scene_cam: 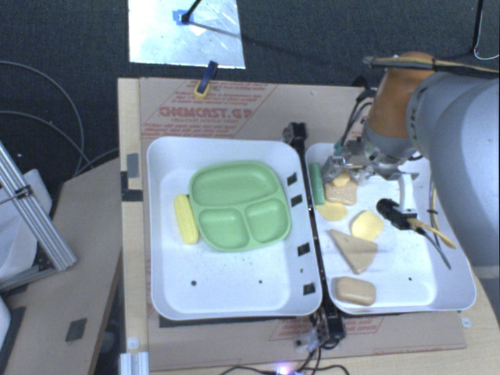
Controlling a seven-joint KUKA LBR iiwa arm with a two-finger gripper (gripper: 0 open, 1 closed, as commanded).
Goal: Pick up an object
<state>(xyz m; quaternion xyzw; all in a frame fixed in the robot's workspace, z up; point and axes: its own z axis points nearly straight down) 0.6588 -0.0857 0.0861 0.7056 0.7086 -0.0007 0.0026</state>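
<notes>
Arm reaches in from right, over right bin [406, 281]. Gripper [344, 170] low at far-left part of right bin, right above tan block [339, 192]; whether open, closed or gripping: cannot tell. Green stick [317, 184] lies along bin's left wall, just beside block. Pale yellow piece [332, 212] just near of block. Yellow round slice [366, 226] mid-bin, tan wedge [355, 251] touching its near side. Tan oval roll [355, 291] at near-left corner. Left bin [160, 287]: green divided plate [238, 205] at centre, yellow corn cob [186, 219] against plate's left edge.
</notes>
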